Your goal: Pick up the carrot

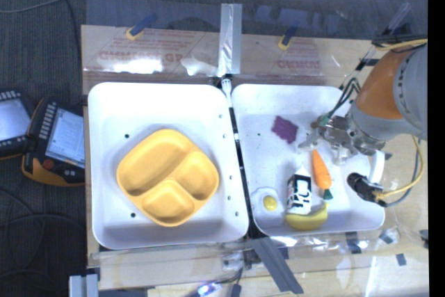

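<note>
**A:** ok so what's in the shot, biggest first?

**B:** The bench [104,52] fills most of the frame, brownish board with clear sheeting and tape along its top. On it are two white bins side by side: left bin [104,115] and right bin [257,108], touching down the middle of the frame. The arm [396,90] comes in at the right edge, grey with the orange band, leaning over the right bin's right side.

**A:** and inside the bins?

**B:** Left bin has one yellow tray [167,176] with compartments, sitting roughly in its middle. The right bin holds the small stuff. Banana [306,220] lies along the lower wall, with a black and white carton [300,193] just above it, touching or nearly so. The carrot [320,170] is just right of the carton, tilted, orange body up and green end down by the banana's tip. Purple bit [284,129] is further up, on its own. A fried egg [268,202] sits lower left of the carton.

**A:** pincer got the carrot?

**B:** The pincer [327,139] is right above the carrot's top end, very close. Can't tell how wide it is, or if it's touching; too cluttered with cables.
</note>
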